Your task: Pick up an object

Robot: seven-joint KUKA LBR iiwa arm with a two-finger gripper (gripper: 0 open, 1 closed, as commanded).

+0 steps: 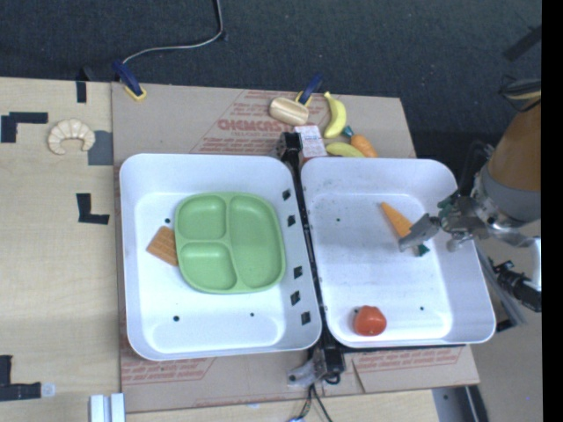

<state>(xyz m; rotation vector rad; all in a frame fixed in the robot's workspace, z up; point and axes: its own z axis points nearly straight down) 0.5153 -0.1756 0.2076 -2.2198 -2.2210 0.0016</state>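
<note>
An orange carrot piece (395, 218) lies in the upper middle of the right bin (440, 176). A red tomato (369, 321) sits near that bin's front edge. My gripper (435, 238) hangs over the right side of the right bin, just right of the carrot and apart from it. It is open, and one grey finger (413, 236) reaches toward the carrot's lower end. Nothing is between the fingers. In the left bin (141, 183) rests a green divided plate (230, 242), with a brown cracker (163, 246) partly tucked under its left edge.
Behind the bins on the cardboard lie a bread roll (288, 110), a banana (334, 116), a small box (309, 140) and an orange piece (361, 144). A croissant (70, 136) sits on the bench at far left. A cable (211, 7) runs across the dark floor at the back.
</note>
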